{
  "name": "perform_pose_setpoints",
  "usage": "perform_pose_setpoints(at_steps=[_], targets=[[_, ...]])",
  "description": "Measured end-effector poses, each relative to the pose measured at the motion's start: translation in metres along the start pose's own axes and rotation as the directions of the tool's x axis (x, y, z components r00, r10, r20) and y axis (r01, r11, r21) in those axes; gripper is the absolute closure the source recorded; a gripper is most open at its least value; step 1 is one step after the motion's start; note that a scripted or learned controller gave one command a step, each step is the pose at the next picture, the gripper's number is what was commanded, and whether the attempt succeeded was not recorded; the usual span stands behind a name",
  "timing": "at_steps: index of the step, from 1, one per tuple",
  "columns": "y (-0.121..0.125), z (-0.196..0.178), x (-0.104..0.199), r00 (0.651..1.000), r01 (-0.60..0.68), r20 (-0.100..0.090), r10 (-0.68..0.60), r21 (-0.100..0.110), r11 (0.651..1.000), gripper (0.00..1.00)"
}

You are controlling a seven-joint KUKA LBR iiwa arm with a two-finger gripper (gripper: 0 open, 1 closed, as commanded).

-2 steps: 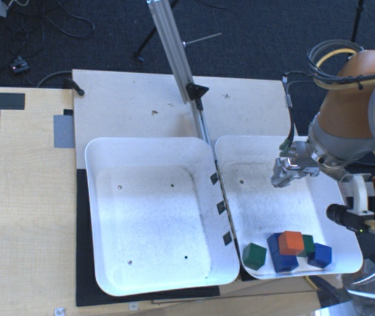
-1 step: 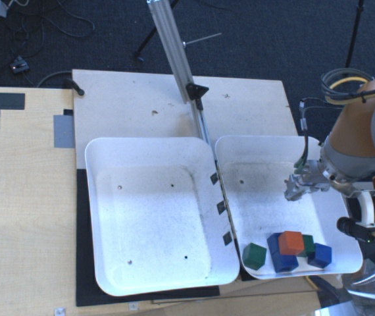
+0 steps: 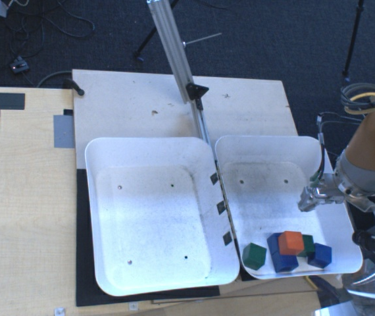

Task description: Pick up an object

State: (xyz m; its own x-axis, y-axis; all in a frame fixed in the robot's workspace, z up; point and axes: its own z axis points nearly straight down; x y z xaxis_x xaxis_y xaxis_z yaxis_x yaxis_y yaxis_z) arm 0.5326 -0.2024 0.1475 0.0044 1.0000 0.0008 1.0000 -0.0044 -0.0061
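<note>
Several small blocks lie bunched at the near edge of the right bin (image 3: 266, 151): an orange block (image 3: 291, 242) rests on a blue block (image 3: 283, 257), with a dark green block (image 3: 307, 245) behind it and another blue block (image 3: 320, 255) to its right. A separate green block (image 3: 254, 255) sits to their left. My gripper (image 3: 308, 199) hangs at the right side of this bin, above and behind the blocks, apart from them. Nothing shows between its fingers.
The left bin (image 3: 108, 153) lies beside the right one, a row of black clips (image 3: 221, 207) between them. A slanted aluminium bar (image 3: 174, 48) rises from the back of the bench. A light wooden table (image 3: 23, 203) stands to the left. Cables (image 3: 358, 97) hang at the right.
</note>
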Motion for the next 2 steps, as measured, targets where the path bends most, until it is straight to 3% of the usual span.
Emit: perform_pose_setpoints(at_steps=[1, 2], targets=[[-0.015, -0.027, 0.065, 1.000, 0.009, -0.003, -0.009, -0.003, 1.000, 1.00], [-0.045, 0.035, 0.043, 1.000, 0.001, 0.002, -0.001, -0.009, 1.000, 1.00]])
